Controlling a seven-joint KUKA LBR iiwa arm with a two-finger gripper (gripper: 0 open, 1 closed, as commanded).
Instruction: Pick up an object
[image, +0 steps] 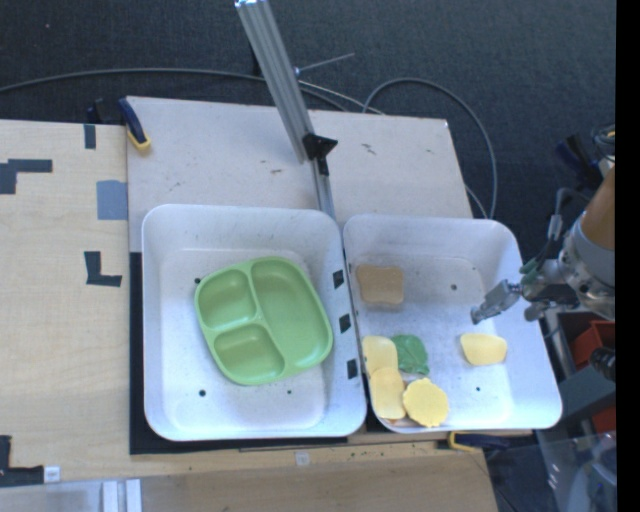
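Two shallow white plastic bins sit side by side on the bench. The left bin (160, 300) contains a light green plastic tray with three compartments (263, 320), lying flat near its centre.

The right bin (500, 240) contains the loose items. A tan square piece resembling toast (380, 284) lies toward the far left part of the bin. Three pale yellow rounded pieces (400, 385) cluster at the near left corner, touching one another, with a small green leafy piece (410, 352) just beside them. A separate pale yellow chunk (483, 349) lies apart on the right side of the bin floor.

The grey two-finger gripper (497, 300) reaches in over the right rim of the right bin, just above the separate yellow chunk and not touching it. One grey finger (492, 302) is visible pointing left; how far the fingers are spread cannot be determined. Nothing is seen between them.
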